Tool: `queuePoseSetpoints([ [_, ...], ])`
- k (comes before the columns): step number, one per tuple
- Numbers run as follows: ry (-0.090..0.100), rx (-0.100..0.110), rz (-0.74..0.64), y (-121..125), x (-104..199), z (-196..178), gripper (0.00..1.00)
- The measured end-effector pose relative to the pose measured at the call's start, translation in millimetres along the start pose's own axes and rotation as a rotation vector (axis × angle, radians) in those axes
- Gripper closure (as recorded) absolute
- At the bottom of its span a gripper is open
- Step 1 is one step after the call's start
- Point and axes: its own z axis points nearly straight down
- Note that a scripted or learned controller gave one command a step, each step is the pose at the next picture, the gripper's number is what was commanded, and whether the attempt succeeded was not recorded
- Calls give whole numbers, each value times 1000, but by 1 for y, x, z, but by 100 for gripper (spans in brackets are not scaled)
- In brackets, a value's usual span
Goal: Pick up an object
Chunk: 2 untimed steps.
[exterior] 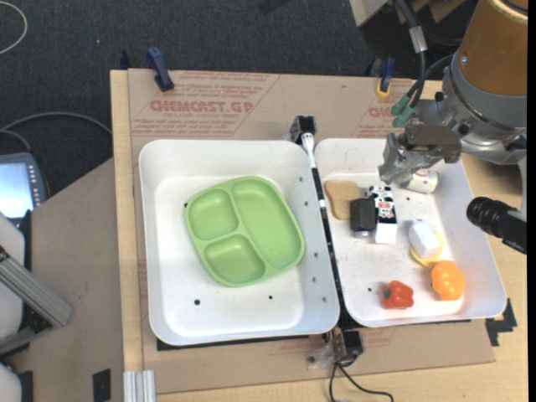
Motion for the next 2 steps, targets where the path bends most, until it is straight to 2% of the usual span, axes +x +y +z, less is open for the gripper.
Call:
queuePoseSetpoints([
  [1,-1,-2,-1,1,0,-10,100],
  [2,0,11,2,36,2,40,100],
])
